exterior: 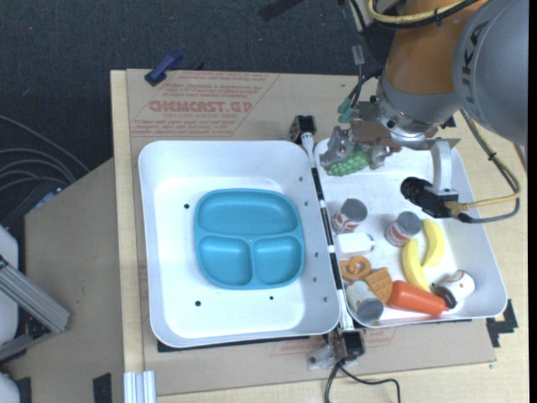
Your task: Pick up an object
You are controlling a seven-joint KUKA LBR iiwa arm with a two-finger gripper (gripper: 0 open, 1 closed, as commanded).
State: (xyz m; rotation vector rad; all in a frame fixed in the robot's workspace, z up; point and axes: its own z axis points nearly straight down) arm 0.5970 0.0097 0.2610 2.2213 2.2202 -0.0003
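Green object (346, 164), knobbly, sits at the far left corner of the right bin (470, 225), directly under the pincer (357, 145). Pincer state: cannot tell. Judged: approach made, grasp unconfirmed, lift outstanding. Other items lie untouched nearer the camera.

Blue divided tray (248, 237) in left bin (159, 183).

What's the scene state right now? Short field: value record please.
arm: reaches in from the right, over the right bin's far left corner
gripper: at a green object; grasp not confirmed
left bin: holds a blue divided tray
right bin: banana, orange carrot-like piece, pretzel, cracker, small cans, white block
task status: nothing visibly lifted
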